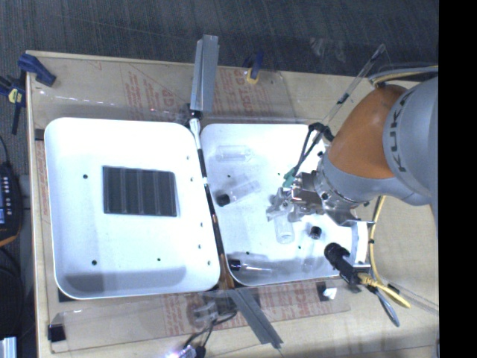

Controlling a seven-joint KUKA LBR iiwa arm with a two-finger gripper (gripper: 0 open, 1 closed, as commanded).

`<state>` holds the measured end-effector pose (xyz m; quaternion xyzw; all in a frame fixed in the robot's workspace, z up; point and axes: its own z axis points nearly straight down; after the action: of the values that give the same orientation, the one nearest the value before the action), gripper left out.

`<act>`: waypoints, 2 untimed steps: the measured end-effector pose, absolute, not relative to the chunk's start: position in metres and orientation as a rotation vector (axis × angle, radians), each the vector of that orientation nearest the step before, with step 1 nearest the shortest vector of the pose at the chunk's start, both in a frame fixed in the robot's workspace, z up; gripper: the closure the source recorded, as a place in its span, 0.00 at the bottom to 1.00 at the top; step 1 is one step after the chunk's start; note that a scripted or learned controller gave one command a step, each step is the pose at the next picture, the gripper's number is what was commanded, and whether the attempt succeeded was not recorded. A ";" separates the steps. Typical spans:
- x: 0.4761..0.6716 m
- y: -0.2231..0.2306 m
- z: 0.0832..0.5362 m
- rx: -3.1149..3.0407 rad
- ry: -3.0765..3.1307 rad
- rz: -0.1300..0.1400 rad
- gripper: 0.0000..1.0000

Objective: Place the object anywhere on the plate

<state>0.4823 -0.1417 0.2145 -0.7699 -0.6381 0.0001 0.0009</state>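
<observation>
A dark grey ribbed rectangular plate [140, 191] lies flat in the middle of the left bin [67, 148]. My gripper [286, 205] hangs low over the middle of the right bin [261, 133], far to the right of the plate. Just below it lies a small clear object [285, 233] on the bin floor; whether the gripper touches it is unclear. Further clear plastic pieces [232, 155] [243, 189] rest to the gripper's left, beside a small black object [222, 198].
A thin dark pen-like item [250, 262] lies along the right bin's near wall, and a small black piece [316, 232] sits under the wrist. The raised divider [207, 200] separates the two bins. Blue clamps [36, 69] grip the bench's far left corner.
</observation>
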 end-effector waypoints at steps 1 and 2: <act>0.477 -0.061 0.191 -2.836 -1.336 0.005 1.00; 0.544 0.028 0.190 -3.022 -0.846 0.008 1.00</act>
<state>0.5440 0.0275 0.1901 -0.9629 -0.2697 0.0025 0.0019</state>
